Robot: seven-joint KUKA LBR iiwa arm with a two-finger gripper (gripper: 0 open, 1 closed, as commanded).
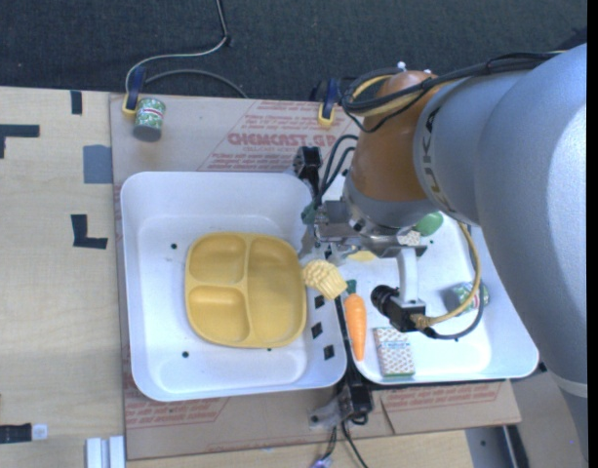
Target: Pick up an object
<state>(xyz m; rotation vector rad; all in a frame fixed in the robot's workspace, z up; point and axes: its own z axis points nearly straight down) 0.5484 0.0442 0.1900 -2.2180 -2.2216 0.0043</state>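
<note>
A yellow corn cob (323, 278) shows over the divider between the two bins, just under my gripper (331, 254). The gripper hangs from the orange wrist band above the inner edge of the right bin (508, 344). Whether the corn is held or only lies beneath the gripper cannot be made out. An orange carrot (355, 326) lies in the right bin just below the corn. Beside the carrot sits a small patterned box (394, 351). A green object (430, 224) peeks out from behind the wrist.
A yellow divided plate (246, 289) fills the middle of the left bin (147, 261). A small can (148, 118) stands on the bench at the back left. Cables run around the wrist and over the right bin.
</note>
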